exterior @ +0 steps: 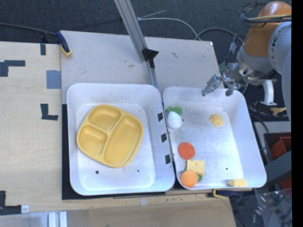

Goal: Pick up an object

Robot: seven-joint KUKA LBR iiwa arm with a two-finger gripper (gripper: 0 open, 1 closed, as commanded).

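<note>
The right bin [246,126] holds small toy foods: a white egg-shaped piece [174,120] with a green piece [174,110] behind it, a yellow lump [216,120], a red disc [186,151], a yellow cheese wedge [196,166], an orange ball [189,178] and a small yellow block [236,183]. My gripper [219,85] hangs over the bin's far rim, above and behind the yellow lump. Its two fingers stand apart and hold nothing.
The left bin [75,98] holds a yellow divided plate [110,135]. A slanted metal bar [132,25] runs from the top down to the gap between the bins. Cables lie on the bench behind the right bin.
</note>
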